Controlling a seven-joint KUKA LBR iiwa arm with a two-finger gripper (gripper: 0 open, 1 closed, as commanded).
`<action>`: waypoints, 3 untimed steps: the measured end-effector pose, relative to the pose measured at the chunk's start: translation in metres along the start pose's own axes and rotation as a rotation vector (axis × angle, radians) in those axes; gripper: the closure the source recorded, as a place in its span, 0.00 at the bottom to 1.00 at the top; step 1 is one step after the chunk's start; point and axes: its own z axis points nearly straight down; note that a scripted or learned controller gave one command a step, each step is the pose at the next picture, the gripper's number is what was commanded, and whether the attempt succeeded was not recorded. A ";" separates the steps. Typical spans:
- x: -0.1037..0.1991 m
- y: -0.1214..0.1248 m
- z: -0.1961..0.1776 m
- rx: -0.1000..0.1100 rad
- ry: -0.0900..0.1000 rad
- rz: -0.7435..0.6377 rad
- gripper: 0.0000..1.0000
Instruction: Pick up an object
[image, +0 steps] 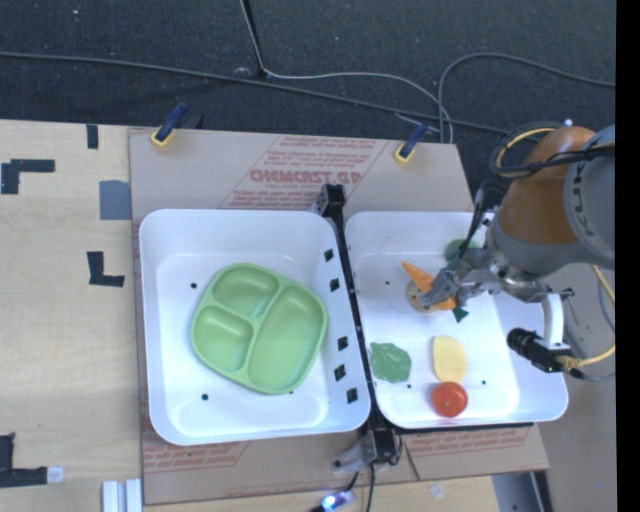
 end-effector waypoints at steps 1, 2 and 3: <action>0.000 0.001 -0.050 0.000 0.000 0.000 1.00; 0.056 0.016 -0.061 0.004 0.002 -0.005 1.00; 0.109 0.021 -0.071 0.004 0.002 -0.006 1.00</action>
